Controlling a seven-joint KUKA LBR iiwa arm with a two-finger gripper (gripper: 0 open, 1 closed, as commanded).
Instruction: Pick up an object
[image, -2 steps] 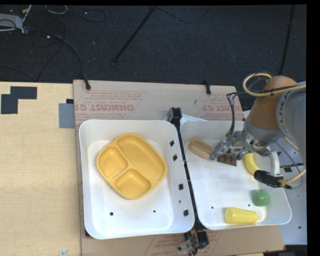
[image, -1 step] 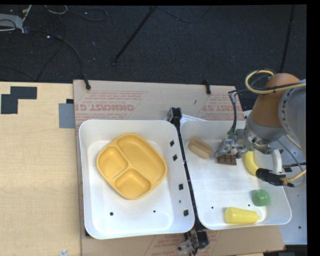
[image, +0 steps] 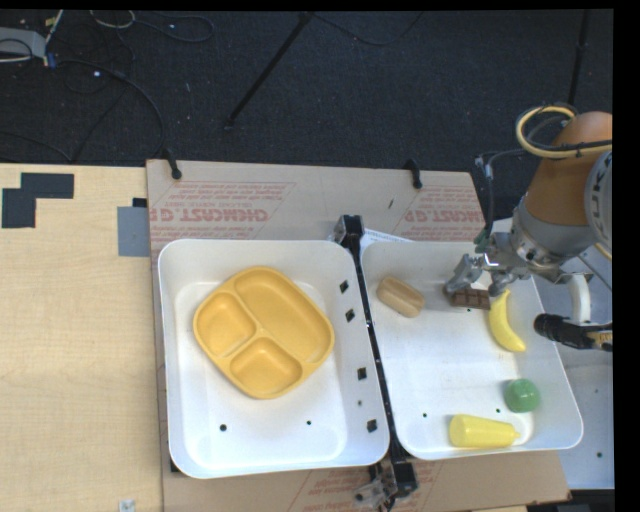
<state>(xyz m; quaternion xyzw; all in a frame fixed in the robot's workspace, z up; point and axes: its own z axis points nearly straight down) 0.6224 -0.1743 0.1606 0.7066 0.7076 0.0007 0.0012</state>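
The end effector (image: 478, 285) hangs low over the far right part of the right bin (image: 440, 445), its metal fingers (image: 466, 272) pointing down toward a small dark brown block (image: 468, 297). The fingers stand on either side of the block's top, but whether they press on it or stand apart from it cannot be told; the parts there are small and blurred together.

The right bin holds five things. The brown block lies under the end effector. A tan bread roll (image: 400, 296) lies to the left of the block, well apart from it. A banana (image: 504, 323) lies just to the right of the block, curving toward the near side. A green ball (image: 521, 395) sits nearer the camera than the banana, and a yellow wedge-shaped piece (image: 483, 431) lies just below and left of the ball, by the bin's near rim.

The left bin (image: 200, 440) holds a yellow plate (image: 262, 330) with three compartments, lying flat.

The arm (image: 560, 190) is cut off at the right, and it hides the bin's far right corner.
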